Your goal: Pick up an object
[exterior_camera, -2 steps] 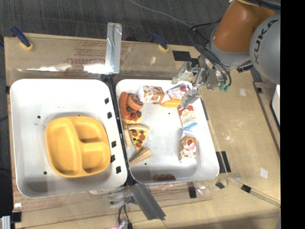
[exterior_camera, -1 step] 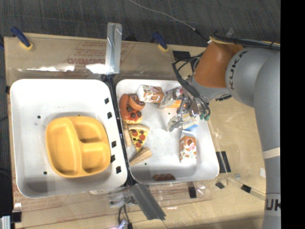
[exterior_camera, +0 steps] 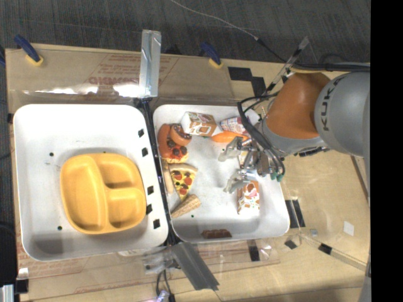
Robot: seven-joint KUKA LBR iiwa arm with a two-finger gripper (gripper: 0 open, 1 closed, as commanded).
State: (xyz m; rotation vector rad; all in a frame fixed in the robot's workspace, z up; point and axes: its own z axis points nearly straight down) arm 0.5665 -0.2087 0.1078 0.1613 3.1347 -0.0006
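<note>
Nearest you, a small brown flat piece (exterior_camera: pixel 216 234) lies by the right bin's near wall (exterior_camera: pixel 227 238). Gripper (exterior_camera: pixel 236 167), fingers spread, hovers beside the small printed carton (exterior_camera: pixel 249 197); nothing lifted yet.

Even, fairly bright overhead light whitens both bins (exterior_camera: pixel 82 121) with mild glare, shadows stay soft, and the small toys look slightly blurred, perhaps from low resolution.
</note>
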